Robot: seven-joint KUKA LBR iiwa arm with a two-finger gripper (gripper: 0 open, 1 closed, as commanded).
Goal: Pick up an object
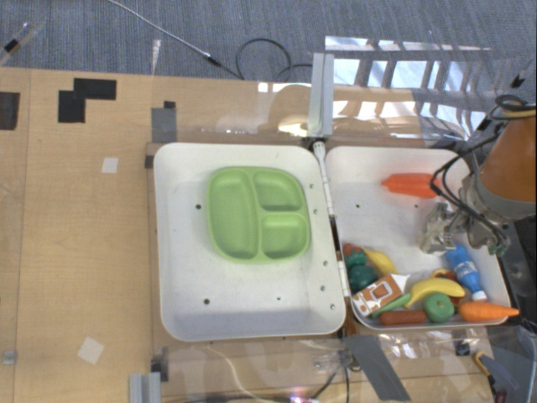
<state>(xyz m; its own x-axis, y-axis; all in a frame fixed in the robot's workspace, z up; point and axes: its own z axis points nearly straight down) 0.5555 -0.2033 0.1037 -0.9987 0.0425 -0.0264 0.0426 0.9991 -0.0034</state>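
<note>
My gripper (439,232) hangs low over the right part of the right bin (369,170), under the orange band of the arm. Just below and right of it lies a blue bottle (464,270) with a white cap. Left of it the bin floor is bare. An orange carrot-shaped toy (409,185) lies at the bin's far side, up and left of the gripper. Along the near edge sit a yellow banana (436,289), a green ball (438,308), an orange carrot (486,312), a red sausage (403,316) and a small orange-and-white box (377,295).
The left bin (180,250) holds a green divided plate (258,214). Dark green and yellow toys (362,265) crowd the right bin's near-left corner by the divider between the bins. A metal post (320,95) rises behind the bins. Black cables loop beside the arm's wrist.
</note>
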